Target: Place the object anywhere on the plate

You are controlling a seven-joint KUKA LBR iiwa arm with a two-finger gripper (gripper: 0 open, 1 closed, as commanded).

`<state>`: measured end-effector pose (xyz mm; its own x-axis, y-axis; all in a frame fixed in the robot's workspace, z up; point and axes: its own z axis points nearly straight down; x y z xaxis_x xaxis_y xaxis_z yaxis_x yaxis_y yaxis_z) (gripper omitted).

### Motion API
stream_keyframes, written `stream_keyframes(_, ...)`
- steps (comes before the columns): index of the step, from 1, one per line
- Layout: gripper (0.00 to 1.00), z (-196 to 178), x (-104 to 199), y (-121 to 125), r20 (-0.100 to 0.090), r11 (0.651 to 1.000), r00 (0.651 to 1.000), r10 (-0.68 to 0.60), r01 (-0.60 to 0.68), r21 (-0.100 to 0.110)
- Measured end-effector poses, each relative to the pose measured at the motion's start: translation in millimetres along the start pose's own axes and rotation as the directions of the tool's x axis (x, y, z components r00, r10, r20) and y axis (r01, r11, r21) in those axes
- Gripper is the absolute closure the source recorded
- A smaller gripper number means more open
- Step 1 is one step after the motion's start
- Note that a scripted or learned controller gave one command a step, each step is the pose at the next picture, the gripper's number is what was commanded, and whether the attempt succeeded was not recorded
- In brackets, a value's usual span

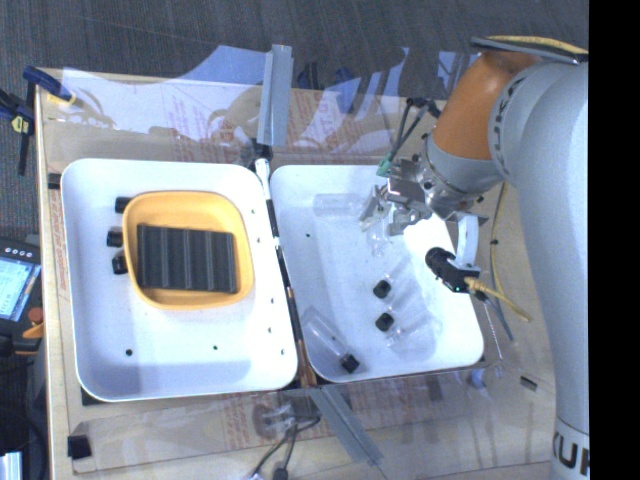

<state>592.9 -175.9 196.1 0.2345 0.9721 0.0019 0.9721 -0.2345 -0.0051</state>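
Two white bins sat side by side. The left bin (90, 348) held one yellow plate (187, 246) carrying a dark ridged block (187, 258). The right bin (320, 268) held several clear plastic bottles with black caps (405, 313) — at least three — below the gripper (392, 213).

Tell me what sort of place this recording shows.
Probably a robotics lab workbench set up for pick-and-place trials. A grey arm with an orange band reaches over two white bins: the left bin holds a yellow plate, the right bin holds clear plastic bottles.
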Motion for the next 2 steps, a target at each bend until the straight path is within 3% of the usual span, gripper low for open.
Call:
stream_keyframes(1,1.00,7,39,-25,0.002,0.988,0.988,-0.157,0.157,0.002)
stream_keyframes(2,1.00,5,168,-35,0.003,0.931,0.931,-0.364,0.364,-0.001)
